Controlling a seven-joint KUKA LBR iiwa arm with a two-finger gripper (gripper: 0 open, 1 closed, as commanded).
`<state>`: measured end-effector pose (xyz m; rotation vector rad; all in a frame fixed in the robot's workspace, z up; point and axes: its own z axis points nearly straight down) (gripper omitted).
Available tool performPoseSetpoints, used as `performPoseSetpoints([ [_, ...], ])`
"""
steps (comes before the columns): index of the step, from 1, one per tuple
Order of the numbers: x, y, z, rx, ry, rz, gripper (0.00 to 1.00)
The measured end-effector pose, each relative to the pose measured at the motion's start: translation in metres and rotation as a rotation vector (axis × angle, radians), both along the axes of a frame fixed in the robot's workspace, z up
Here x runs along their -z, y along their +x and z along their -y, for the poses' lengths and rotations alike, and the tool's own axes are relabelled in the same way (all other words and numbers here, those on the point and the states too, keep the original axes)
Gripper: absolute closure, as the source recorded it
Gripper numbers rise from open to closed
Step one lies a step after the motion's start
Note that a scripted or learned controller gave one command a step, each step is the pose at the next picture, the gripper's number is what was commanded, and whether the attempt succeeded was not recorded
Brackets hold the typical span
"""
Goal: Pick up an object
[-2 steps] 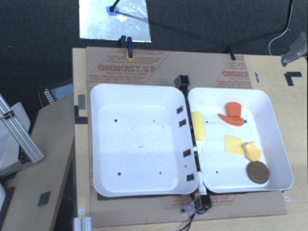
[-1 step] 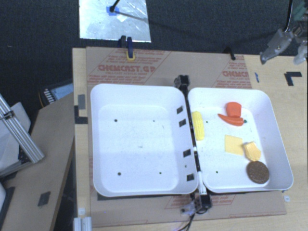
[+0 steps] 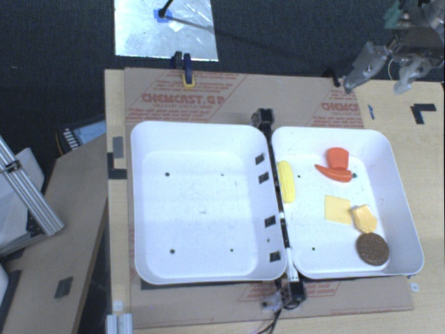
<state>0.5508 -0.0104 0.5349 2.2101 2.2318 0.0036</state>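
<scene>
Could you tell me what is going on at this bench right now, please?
A robot arm is set to pick an object out of the bins, but nothing is in hand yet. Its gripper hangs above the bench's far right corner, outside the right bin. That bin holds a corn cob, an orange piece, a flat yellow slice, a smaller yellow chunk and a brown round cookie, all lying untouched. The left bin sits beside it.

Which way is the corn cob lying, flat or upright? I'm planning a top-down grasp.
Flat. The corn cob lies on its side on the right bin's floor, close beside the wall it shares with the left bin.
</scene>
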Motion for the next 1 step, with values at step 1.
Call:
performPoseSetpoints([
  [1,-0.0117,0.0004,0.0031,0.003,-0.001,0.004,1.0],
])
